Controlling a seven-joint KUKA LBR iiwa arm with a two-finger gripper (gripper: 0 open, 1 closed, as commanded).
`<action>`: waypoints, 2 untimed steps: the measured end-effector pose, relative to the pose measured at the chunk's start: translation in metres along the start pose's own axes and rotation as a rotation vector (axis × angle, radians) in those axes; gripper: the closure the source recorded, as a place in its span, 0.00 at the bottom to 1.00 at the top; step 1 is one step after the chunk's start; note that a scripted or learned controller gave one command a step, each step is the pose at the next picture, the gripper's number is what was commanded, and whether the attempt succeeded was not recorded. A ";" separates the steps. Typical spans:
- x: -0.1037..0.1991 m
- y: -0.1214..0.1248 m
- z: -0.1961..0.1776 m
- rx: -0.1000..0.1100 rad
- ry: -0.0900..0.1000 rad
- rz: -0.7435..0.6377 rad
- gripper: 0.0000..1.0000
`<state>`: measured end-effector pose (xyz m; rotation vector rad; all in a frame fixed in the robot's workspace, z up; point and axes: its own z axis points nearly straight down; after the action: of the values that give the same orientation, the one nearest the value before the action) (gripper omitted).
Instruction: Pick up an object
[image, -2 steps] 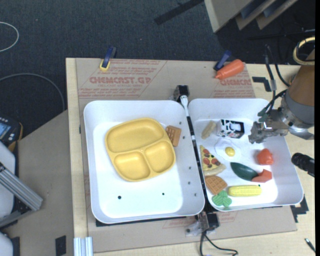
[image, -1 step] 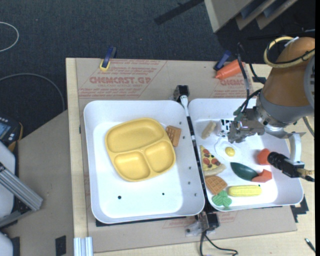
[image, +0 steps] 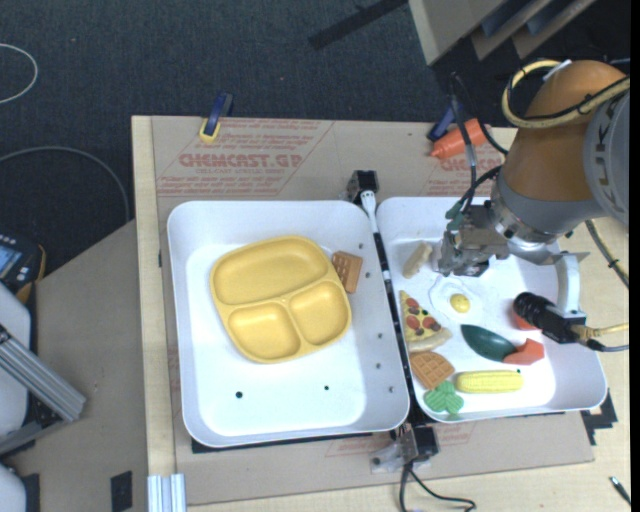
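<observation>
Counter (image: 150, 300): pale board with red lettering along its far edge, carrying two shallow white bins side by side.
Blue-and-yellow clip (image: 213, 119): on the far edge of the counter, left of centre.
Left bin (image: 290, 410): white, with rounded corners.
Yellow plate (image: 281, 297): three compartments, lying flat in the middle of the left bin.
Waffle piece (image: 347, 269): brown, just beside the plate's right rim, near the wall between the bins.
Right bin (image: 575, 375): white, holding a cluster of toy foods.
Beige piece (image: 416, 260): far-left part of the right bin, just left of the tool.
Pizza slice (image: 420, 319): near the bin's left wall, with dotted toppings.
Second waffle (image: 432, 367): brown and round, below the pizza slice.
Green leafy piece (image: 443, 400): at the near edge, touching the corn's left end.
Fried egg (image: 458, 299): white with a yellow yolk, directly under the tool.
Corn cob (image: 488, 381): yellow, lying lengthwise along the near wall.
Dark green vegetable (image: 487, 342): between the egg and the corn.
Red piece (image: 526, 350): touching the green vegetable's right end.
Tool (image: 461, 262): low over the far half of the right bin, just above the egg; cannot tell how far open it is, and nothing can be seen in its hold.
Arm (image: 560, 140): grey with an orange band, reaching in from the right.
</observation>
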<state>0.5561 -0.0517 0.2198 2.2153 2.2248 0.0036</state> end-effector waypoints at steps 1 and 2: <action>0.000 -0.011 0.005 0.006 0.000 0.005 1.00; 0.002 -0.009 -0.016 -0.002 -0.001 0.003 1.00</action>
<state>0.5474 -0.0498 0.2360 2.2171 2.2203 0.0049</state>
